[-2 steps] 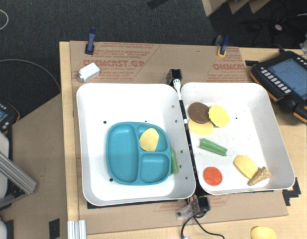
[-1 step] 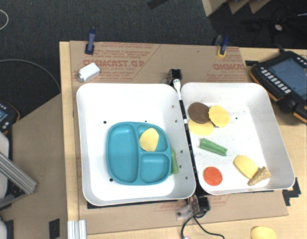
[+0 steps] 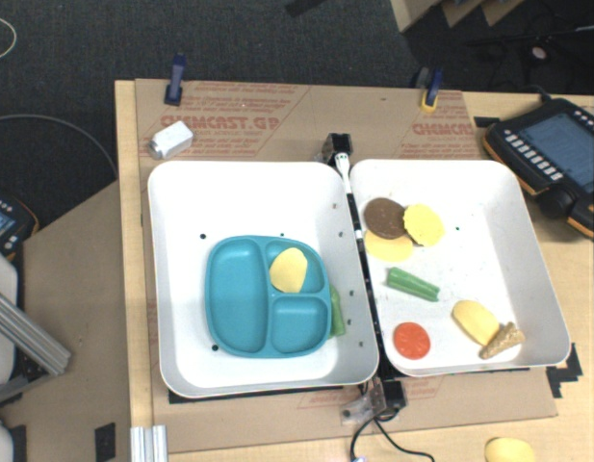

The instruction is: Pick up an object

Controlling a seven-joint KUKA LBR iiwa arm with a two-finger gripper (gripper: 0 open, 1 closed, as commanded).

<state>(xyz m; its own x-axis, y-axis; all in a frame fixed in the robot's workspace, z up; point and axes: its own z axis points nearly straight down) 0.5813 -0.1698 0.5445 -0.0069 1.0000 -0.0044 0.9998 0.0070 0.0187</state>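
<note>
Resting in teal tray [image 3: 241,296]: yellow piece [image 3: 289,270]; possibly plastic.

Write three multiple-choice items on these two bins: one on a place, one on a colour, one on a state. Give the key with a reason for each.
1. Where does the teal divided tray sit?
A. in the left bin
B. in the right bin
C. on the cardboard outside both bins

2. What colour is the round flat disc near the right bin's front edge?
A. blue
B. red
C. white

3. How does the yellow piece on the tray lie?
A. in an upper compartment of the tray
B. under the tray
C. hanging off the bin's rim

Key: 1 A, the tray lies within the left bin's walls. 2 B, the disc is plainly red. 3 A, the piece rests in the tray's upper right compartment.
</note>
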